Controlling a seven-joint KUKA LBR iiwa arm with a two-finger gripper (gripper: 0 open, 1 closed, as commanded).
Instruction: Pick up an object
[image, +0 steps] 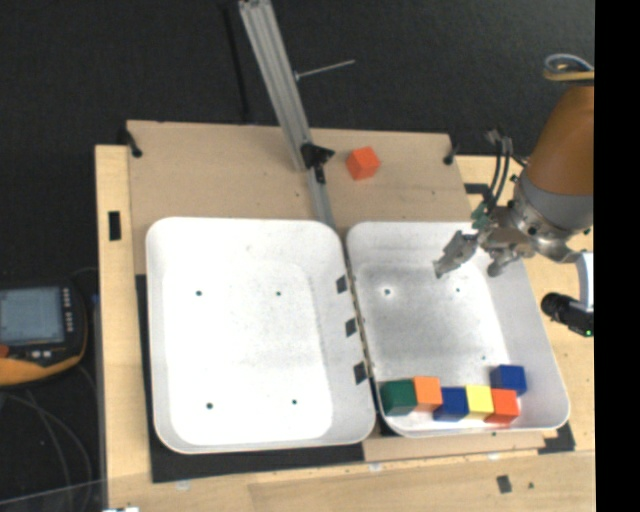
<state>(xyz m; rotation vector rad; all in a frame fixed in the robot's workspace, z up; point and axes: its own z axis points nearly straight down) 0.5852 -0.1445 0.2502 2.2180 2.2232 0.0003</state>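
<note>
in the right bin (520, 300), perhaps six blocks (455, 398); one orange cube (363, 163) outside

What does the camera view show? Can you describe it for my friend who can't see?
A grey and orange robot arm reaches in from the right, its open pincer hanging over the far end of the right white bin, holding nothing. Small colored blocks sit in a row along that bin's near edge. The left white bin lies beside it, and an orange block rests on the bench behind.

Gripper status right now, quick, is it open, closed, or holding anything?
Gripper: open, holding nothing, hanging over the far part of the right bin, apart from the blocks.
</note>
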